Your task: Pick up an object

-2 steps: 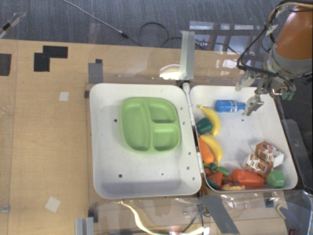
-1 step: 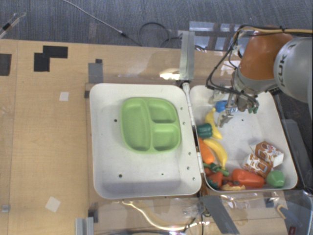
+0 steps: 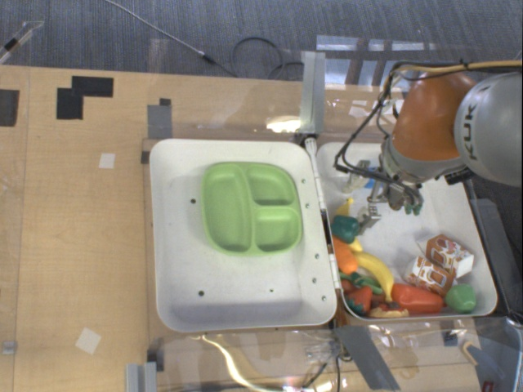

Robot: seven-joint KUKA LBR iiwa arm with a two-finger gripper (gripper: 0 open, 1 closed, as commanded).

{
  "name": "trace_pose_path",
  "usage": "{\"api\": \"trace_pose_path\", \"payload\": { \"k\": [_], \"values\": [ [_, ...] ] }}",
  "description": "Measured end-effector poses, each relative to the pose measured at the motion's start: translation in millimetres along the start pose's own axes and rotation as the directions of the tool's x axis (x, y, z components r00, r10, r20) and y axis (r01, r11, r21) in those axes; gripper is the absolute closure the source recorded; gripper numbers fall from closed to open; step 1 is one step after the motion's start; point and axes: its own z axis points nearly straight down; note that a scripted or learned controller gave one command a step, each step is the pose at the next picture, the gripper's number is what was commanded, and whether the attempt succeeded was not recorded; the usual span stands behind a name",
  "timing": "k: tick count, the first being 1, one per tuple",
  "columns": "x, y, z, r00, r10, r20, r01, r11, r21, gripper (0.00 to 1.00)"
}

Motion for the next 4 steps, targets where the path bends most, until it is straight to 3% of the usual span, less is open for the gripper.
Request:
{"api": "trace_pose_path", "payload": {
  "k": [1,2,3,4],
  "values": [
    [37,-6,-1,1.000,0.000,0.003,0.000,1.000,0.001,0.00],
    [56,-10,-2,0.995,0.104,0.007,-0.104,0.995,0.000,0.00],
    [-34,-14,3,0.969,0.249,-0.010,-0.249,0.969,0.002,0.00],
    [-38,-12,-12,0.970,0.243,0.004,-0.243,0.970,0.000,1.00]
  ]
}}
